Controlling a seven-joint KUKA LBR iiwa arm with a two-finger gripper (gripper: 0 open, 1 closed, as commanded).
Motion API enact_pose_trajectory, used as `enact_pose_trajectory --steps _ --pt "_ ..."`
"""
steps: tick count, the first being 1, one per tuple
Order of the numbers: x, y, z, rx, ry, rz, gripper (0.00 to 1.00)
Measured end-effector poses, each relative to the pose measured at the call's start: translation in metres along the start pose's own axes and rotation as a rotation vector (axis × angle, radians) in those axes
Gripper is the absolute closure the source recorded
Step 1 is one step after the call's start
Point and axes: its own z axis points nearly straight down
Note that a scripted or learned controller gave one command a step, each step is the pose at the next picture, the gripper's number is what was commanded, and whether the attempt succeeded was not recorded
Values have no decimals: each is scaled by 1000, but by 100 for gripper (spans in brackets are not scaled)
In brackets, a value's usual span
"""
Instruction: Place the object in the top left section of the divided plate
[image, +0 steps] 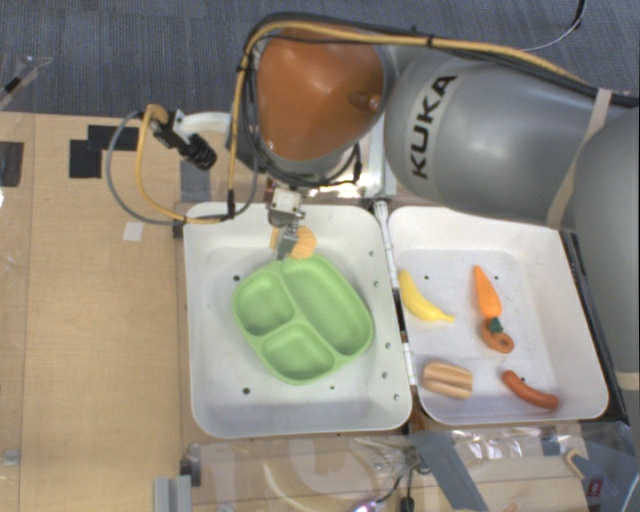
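Just beyond the green divided plate (303, 320), the gripper (289, 243) hangs against a small tan-orange object (303, 240). Whether it clamps that object, I cannot tell. The plate's top left section lies just below-left.

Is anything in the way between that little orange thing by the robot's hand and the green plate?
Nothing visible is. The hand sits right at the small orange object, just past the far rim of the green divided plate. The plate's sections look bare, and the other toys lie in the other bin.
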Motion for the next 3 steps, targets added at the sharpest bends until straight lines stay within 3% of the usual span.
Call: enact_pose_trajectory --steps 1,2,3 --pt "-4 -19 50 -1 -2 -1 100" --pt "-3 -19 12 1 2 1 100" --pt "-2 -20 1 7 4 9 100"
